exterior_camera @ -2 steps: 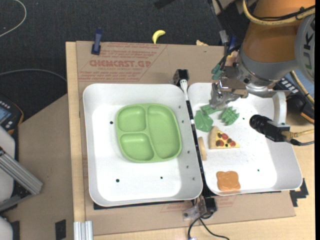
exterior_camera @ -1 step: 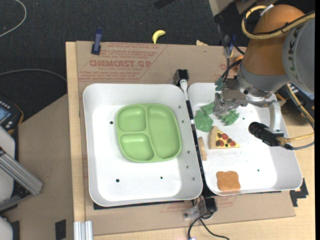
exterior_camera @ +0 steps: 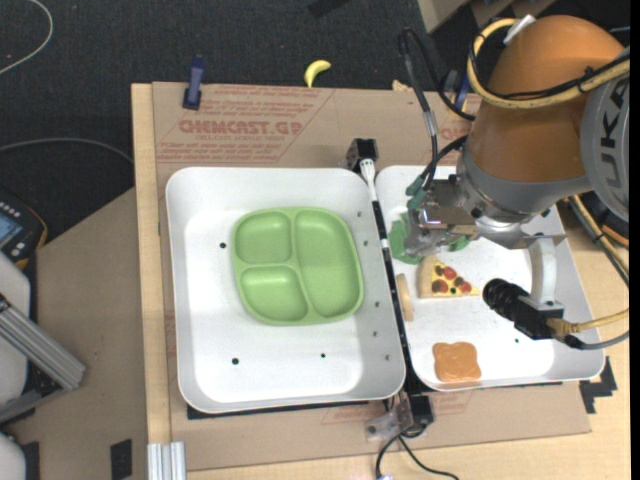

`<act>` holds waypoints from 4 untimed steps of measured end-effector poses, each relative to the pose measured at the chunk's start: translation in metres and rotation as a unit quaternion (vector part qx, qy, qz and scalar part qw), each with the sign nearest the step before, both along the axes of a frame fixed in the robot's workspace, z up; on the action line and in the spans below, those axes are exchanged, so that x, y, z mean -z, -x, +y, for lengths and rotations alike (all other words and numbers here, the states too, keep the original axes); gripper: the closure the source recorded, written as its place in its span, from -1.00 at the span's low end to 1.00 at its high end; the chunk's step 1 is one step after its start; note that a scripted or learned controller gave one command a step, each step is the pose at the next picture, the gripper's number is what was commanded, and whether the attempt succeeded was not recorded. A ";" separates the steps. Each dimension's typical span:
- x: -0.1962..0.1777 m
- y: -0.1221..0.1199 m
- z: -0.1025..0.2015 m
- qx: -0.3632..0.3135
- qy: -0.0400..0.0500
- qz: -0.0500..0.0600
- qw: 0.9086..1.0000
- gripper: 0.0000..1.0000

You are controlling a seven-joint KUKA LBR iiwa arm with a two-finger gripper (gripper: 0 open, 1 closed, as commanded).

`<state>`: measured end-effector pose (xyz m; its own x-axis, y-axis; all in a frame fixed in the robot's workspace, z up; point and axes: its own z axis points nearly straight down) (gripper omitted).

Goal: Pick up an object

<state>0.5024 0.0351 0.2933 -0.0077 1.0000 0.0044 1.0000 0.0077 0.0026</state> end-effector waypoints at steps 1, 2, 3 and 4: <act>-0.173 0.022 0.031 0.001 -0.001 -0.009 1.000 1.00; -0.089 0.024 -0.029 0.007 0.003 0.005 1.000 1.00; 0.008 0.025 0.028 0.001 0.002 0.007 1.000 1.00; -0.095 0.022 0.033 0.003 0.001 -0.005 1.000 1.00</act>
<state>0.4806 0.0685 0.3881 -0.0021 1.0000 0.0023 0.9999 0.0021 0.0125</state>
